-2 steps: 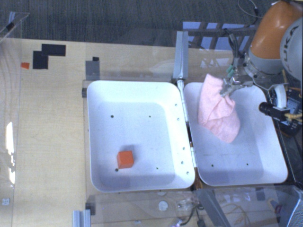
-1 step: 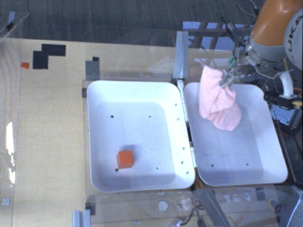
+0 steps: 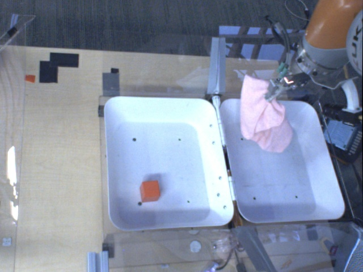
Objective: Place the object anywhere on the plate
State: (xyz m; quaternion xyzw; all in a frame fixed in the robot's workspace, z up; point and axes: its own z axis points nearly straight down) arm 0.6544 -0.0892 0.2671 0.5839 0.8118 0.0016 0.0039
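Observation:
A pink cloth (image 3: 262,117) hangs in folds over the far part of the right white bin (image 3: 306,208). Its top right corner is pinched between the fingers of my gripper (image 3: 273,92), which is shut on it. The lower end of the cloth droops toward the bin floor; whether it touches the floor I cannot tell. The arm's orange band (image 3: 332,10) rises above the wrist at the top right.
A small orange block (image 3: 150,191) lies at the front of the left white bin (image 3: 170,123). A metal divider (image 3: 215,72) stands between the bins at the back. Cables and a dark box (image 3: 340,135) sit to the right of the right bin.

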